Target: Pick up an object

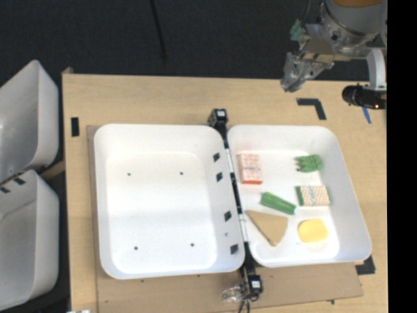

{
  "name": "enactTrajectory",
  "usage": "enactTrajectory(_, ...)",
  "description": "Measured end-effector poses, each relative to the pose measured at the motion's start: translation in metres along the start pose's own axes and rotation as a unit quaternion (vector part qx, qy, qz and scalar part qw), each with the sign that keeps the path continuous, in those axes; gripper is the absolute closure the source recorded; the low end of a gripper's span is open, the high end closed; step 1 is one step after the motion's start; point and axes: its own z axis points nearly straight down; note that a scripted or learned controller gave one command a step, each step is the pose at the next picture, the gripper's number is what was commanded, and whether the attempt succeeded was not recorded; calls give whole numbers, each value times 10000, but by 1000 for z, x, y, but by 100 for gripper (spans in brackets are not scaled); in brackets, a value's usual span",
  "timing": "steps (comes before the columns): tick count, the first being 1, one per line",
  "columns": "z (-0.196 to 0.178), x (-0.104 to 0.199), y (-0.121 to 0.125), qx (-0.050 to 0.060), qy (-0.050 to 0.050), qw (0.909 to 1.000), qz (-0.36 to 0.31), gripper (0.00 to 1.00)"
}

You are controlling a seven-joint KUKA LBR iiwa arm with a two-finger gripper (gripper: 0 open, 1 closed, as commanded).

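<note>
The grey two-finger gripper (294, 77) is hanging high above the far edge of the bench, beyond the right shallow white bin (339, 150); nothing is sitting between its fingers, but I cannot tell if they are spread or pressed together. All objects are lying well apart from it in that bin: a small red-and-white box (249, 168), a green toy (309, 163), a green stick (278, 203), a patterned packet (313, 195), a tan wedge (270, 226) and a yellow round sponge (313, 230).

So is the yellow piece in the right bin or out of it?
In: the yellow piece lies on the right bin floor, near its front right corner.
</note>
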Motion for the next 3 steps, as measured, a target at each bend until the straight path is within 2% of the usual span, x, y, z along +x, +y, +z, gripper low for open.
enactTrajectory(1, -50, 61, -12, 17, 4, 10000, -1, 100)
enactTrajectory(2, -80, 106, 2, 22, 0, 10000, 11, 100)
enactTrajectory(3, 4, 182, -4, 80, -2, 10000, 6, 100)
